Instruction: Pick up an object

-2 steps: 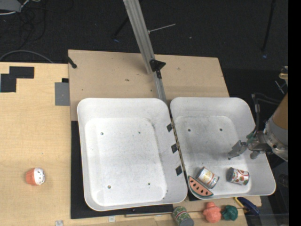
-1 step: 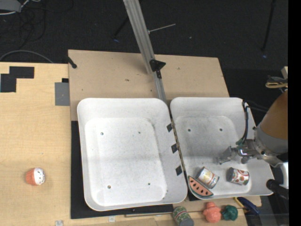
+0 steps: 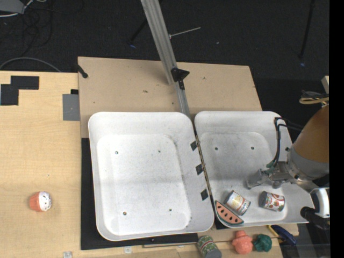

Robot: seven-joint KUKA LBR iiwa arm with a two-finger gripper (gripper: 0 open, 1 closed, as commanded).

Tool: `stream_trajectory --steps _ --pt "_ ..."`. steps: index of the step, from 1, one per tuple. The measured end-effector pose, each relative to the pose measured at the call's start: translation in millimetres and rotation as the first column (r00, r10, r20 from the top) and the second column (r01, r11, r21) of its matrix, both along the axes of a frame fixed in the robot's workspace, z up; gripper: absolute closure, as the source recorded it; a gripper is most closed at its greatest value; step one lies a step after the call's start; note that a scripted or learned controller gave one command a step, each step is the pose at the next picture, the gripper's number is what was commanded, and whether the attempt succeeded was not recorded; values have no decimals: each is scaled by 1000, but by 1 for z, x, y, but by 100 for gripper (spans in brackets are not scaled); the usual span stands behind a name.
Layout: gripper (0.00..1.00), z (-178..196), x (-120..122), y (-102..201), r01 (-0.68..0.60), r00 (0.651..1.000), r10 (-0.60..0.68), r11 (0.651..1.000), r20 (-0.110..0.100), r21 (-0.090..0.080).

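In the right bin (image 3: pixel 236 128) lie two small cans and a watermelon slice. One can (image 3: pixel 236 202) with an orange and white label lies near the front edge, and a second can (image 3: pixel 272 201) with a red and white label lies to its right. The watermelon slice (image 3: pixel 228 215) rests against the bin's front rim. My gripper (image 3: pixel 257 180) hangs low over the bin's right part, just above and between the two cans, at the end of the grey and orange arm (image 3: pixel 314 144). Nothing shows between its fingers.
The left bin (image 3: pixel 140 171) stands beside the right one. In front of the right bin lie a dark green can (image 3: pixel 206 246), a pink toy (image 3: pixel 242 243) and a green toy (image 3: pixel 263 243). A small orange and white figure (image 3: pixel 40 201) sits on the wooden table far left. A metal rail (image 3: pixel 161 36) rises behind.
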State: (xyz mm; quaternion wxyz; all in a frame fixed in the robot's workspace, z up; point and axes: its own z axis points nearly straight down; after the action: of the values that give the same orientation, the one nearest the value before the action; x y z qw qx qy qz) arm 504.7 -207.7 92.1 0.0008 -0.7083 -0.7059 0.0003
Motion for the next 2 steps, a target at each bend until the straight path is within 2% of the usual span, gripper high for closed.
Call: stream_trajectory --steps 1,2 --pt "100 10 0 -1 4 1000 -4 1000 -1 1" --pt "100 59 5 8 -6 1000 6 1000 3 -1"
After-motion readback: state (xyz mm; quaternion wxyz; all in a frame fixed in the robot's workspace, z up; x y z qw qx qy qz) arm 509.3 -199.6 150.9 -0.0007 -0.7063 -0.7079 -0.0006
